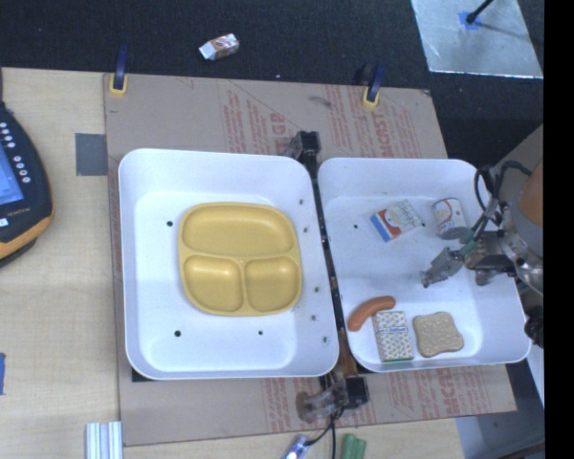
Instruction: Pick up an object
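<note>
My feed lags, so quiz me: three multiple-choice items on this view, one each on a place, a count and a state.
1. Where does the yellow divided plate lie? A left bin B right bin C bench
2. How many compartments has it? A two B three C five
3. The toy sausage is: A clamped in the jaws B lying on the bin floor C on the plate

A: the plate sits in the left bin.
B: one long, two small.
B: it lies in the right bin, apart from the gripper.

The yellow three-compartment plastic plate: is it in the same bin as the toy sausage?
No, the yellow divided plate lies in the left bin; the orange sausage is in the right bin.
</note>
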Controlling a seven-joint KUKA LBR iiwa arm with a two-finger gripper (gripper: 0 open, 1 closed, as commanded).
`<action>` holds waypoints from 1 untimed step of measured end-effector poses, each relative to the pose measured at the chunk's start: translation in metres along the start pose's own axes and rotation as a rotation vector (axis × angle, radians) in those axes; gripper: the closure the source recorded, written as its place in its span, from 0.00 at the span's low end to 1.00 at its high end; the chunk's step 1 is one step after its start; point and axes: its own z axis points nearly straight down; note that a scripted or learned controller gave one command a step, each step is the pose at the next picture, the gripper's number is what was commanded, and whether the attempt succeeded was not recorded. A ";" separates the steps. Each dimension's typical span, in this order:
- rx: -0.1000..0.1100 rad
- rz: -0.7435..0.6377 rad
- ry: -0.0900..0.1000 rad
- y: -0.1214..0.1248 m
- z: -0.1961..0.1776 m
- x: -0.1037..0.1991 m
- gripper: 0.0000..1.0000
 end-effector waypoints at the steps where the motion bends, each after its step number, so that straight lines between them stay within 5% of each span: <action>1: 0.004 -0.003 0.000 0.079 0.100 0.020 0.00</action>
